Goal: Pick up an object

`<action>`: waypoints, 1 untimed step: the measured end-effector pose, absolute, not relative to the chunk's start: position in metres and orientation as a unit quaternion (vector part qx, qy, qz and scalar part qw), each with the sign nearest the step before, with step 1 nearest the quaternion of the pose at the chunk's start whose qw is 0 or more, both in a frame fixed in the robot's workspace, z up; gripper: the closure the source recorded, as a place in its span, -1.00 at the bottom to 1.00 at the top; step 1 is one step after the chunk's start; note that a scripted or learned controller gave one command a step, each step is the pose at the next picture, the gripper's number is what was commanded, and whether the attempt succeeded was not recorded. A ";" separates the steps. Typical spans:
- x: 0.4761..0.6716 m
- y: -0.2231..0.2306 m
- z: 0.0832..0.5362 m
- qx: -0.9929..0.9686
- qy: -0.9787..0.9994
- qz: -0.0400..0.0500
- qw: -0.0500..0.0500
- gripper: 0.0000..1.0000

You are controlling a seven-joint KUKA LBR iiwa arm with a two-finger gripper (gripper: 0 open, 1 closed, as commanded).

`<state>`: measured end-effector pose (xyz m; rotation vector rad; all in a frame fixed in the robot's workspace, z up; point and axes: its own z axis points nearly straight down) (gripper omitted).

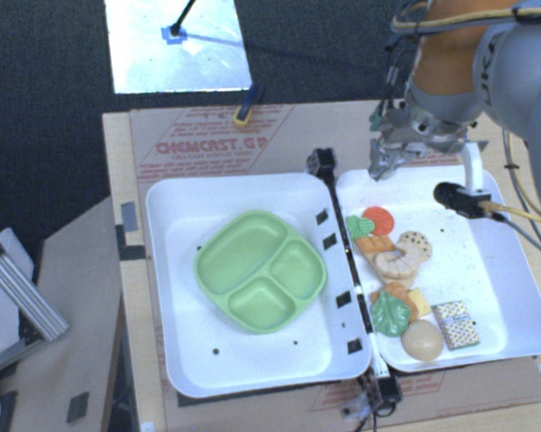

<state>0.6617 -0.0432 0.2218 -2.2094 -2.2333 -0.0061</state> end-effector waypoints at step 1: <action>0.655 0.019 0.231 -0.703 -0.711 -0.002 0.000 1.00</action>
